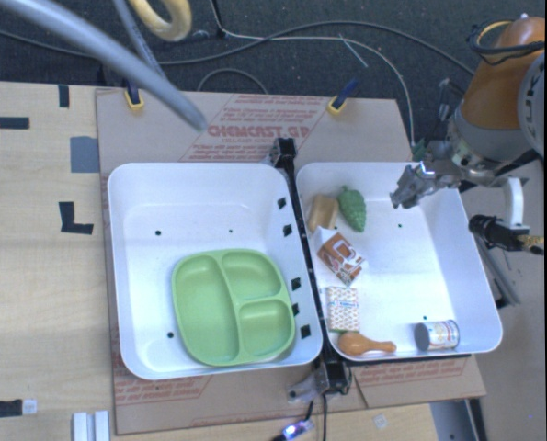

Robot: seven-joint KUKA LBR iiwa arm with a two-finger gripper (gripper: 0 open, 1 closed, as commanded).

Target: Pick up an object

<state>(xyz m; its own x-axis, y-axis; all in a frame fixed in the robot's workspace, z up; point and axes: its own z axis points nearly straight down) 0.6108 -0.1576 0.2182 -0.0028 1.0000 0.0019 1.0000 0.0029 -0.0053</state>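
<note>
End effector (409, 191) at upper right of the right bin (471, 274), dark fingered tip just above the bin's far right wall. Whether it is open or closed: cannot tell; it is small and dark. Nothing seen between its fingers. Arm (507, 81) comes in from the right, orange band above a grey wrist.

Right bin contents, all along its left side or near edge, well apart from the end effector:
- green lumpy object (352, 208), upper left of the bin
- tan rounded object (322, 212) just beside it, against the divider
- small red and white carton (341, 257) below those, lying tilted
- pale patterned box (343, 308) below the carton
- orange-tan gourd-shaped piece (365, 344) at the near edge
- small can (438, 335) lying on its side near the right near corner

Left bin (140, 209) holds a green divided plate (233, 306), three compartments, at its near half.

Both bins sit on a cardboard sheet (245, 131) with red print on the desk (34, 265). A grey pole (89, 35) crosses the upper left. Cables run over the dark floor behind.
</note>
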